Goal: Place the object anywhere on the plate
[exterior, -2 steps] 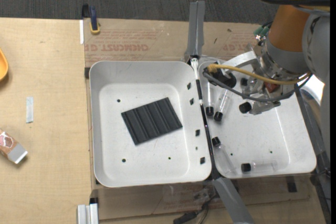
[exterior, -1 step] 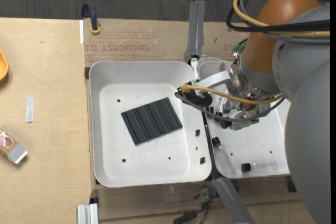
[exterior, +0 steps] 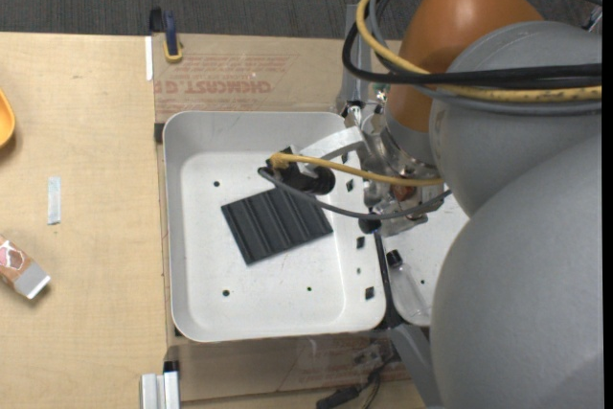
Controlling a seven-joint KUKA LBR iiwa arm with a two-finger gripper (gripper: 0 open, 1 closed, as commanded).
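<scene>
Ribbed slab (exterior: 278, 225): dark, rectangular, lying flat on the floor of the left bin (exterior: 187, 206), about mid-bin. It is turned at a slant to the bin walls, with one corner pointing far and one near. It touches no wall, and its ribbed face is up.

Gripper (exterior: 393, 196): sits to the right of the slab, low over the seam where the left bin's right rim meets the right bin (exterior: 417, 292). It is near the slab but apart from it, and nothing can be seen held in it. Spread or pressed together: cannot tell, since the wrist and cables hide its working end.

Arm (exterior: 517, 158): grey with an orange band. It comes in from the right and covers most of the right bin, leaving a near-left patch of white floor showing.

Surroundings:
- Both bins rest on a cardboard sheet (exterior: 230, 77) with red print, visible on the far side of the left bin.
- A blue clamp (exterior: 168, 32) sits at the sheet's far-left corner.
- On the wooden bench (exterior: 86, 110), left of the bins and well apart from them, are:
  - a short grey strip (exterior: 54, 201);
  - a wrapped packet (exterior: 21, 269) nearer the near-left edge;
  - an orange thing (exterior: 4, 120), cut off at the left edge and not identifiable.
</scene>
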